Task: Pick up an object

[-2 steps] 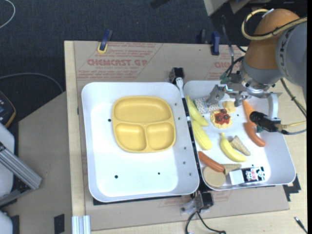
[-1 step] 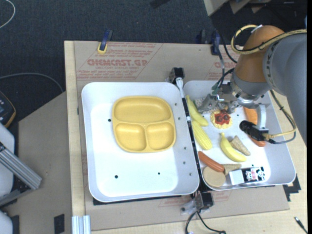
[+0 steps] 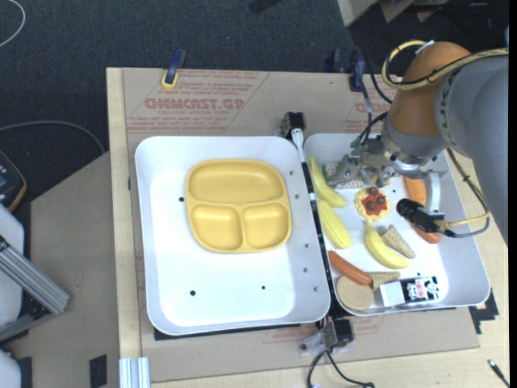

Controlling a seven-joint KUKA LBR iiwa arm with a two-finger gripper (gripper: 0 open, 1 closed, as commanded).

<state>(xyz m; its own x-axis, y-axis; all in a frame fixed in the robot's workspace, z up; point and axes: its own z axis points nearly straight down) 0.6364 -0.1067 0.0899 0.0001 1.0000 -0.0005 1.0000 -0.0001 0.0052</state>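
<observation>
Resting on dark carpet, the counter (image 3: 129, 217) carries two bins; my hand (image 3: 365, 166), grip state indeterminable, hovers just above the strawberry (image 3: 373, 204).

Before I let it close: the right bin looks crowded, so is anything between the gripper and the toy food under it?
Nothing visible. The gripper sits low in the right bin, with the red-and-yellow toy just below it and a banana to its left. Those crowd it from the sides, not between.

You can read "CHEMCAST GP" printed in red on the brown paper-covered board (image 3: 212, 97) under the bins; the smaller red lines around it are too blurred to read.
</observation>
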